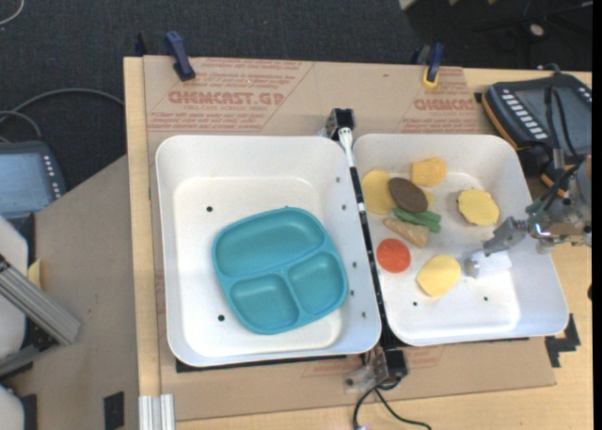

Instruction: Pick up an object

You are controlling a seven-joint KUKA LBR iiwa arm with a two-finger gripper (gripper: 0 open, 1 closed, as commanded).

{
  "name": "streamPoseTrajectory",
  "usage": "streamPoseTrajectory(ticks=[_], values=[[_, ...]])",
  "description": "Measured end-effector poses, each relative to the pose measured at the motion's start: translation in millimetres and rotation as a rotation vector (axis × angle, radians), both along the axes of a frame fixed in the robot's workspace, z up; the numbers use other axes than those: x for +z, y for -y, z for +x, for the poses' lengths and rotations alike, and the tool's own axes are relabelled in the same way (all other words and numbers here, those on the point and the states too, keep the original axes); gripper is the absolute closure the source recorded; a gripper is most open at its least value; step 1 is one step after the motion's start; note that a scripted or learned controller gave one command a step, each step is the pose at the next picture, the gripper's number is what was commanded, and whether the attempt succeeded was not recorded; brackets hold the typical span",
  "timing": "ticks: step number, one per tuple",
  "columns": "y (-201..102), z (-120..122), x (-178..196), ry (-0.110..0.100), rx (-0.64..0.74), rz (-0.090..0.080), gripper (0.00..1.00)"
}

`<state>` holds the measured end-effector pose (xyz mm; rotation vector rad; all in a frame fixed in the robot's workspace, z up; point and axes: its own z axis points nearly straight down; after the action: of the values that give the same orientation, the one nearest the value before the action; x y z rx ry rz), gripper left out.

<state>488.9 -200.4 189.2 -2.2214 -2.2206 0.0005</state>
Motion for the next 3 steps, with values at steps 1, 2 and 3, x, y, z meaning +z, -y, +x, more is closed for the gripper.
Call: streamPoseTrajectory(ticks=[1, 2, 3], values=[[-62, 80, -88, 0.002, 0.008, 0.003, 0.0], [26, 127, -70, 0.003, -0.002, 0.002, 0.0], [-12, 177, -102, -0.014, 0.009, -0.004, 0.0]])
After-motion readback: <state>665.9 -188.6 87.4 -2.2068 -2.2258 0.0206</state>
